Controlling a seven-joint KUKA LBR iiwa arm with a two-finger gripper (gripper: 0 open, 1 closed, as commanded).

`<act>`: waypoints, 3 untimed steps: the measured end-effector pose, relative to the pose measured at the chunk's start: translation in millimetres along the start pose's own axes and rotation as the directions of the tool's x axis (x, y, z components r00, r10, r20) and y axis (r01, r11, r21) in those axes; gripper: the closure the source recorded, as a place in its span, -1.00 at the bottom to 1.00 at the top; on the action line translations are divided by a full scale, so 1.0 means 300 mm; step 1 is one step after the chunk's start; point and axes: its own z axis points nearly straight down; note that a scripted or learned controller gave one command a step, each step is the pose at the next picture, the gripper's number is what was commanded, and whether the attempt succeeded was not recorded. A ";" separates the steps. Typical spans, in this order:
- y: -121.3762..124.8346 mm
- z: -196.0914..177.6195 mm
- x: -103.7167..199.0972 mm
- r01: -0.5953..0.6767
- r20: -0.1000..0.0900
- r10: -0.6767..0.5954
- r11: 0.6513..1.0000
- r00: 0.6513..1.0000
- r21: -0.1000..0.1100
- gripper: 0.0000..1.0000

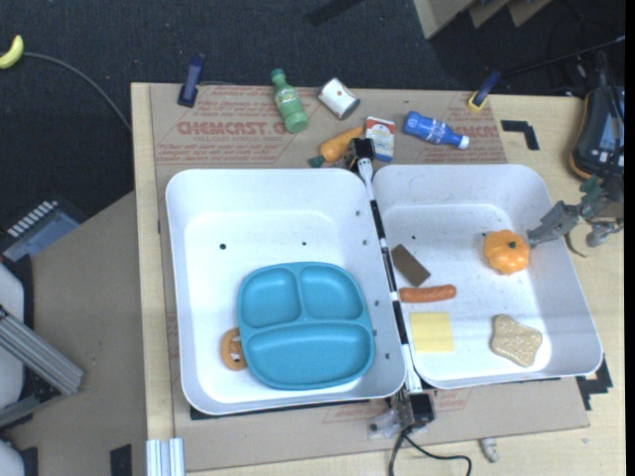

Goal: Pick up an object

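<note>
A: Start at the near edge. What lies closest?

B: In the left bin [198, 226], a blue divided plate [303, 323] at about 6 o'clock, with a small pretzel [232, 349] touching its 9 o'clock rim. In the right bin [556, 296], a yellow cheese slice [432, 331] and a tan cracker-like piece [517, 339] sit nearest.

A: And further up?

B: A sausage [428, 293] just above the cheese, a brown wedge [409, 264] near the divider, then an orange fruit [506, 252] toward 2 o'clock in that bin.

A: Where's the gripper?

B: The gripper [568, 222] pokes in over the right bin's 3 o'clock rim, just beside the fruit. Nothing sits between its fingers; how wide they stand I can't tell.

A: Beyond the bins?

B: Loose toys on the board: a green bottle [290, 102], a blue bottle [435, 130], a small carton [379, 137].

A: Risks?

B: I'd guess the fruit is the likely target. It's round, so a glancing finger could roll it away, and the closeness of the bin wall could foul the approach.
</note>
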 end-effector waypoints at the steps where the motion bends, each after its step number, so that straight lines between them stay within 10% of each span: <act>1: 0.146 0.344 -0.026 0.001 -0.001 -0.001 1.000 1.000 0.002 -1.00; 2: 0.178 0.593 0.002 0.001 -0.001 -0.001 1.000 1.000 0.002 -1.00; 3: 0.180 0.557 0.001 0.001 0.000 -0.001 1.000 1.000 -0.001 1.00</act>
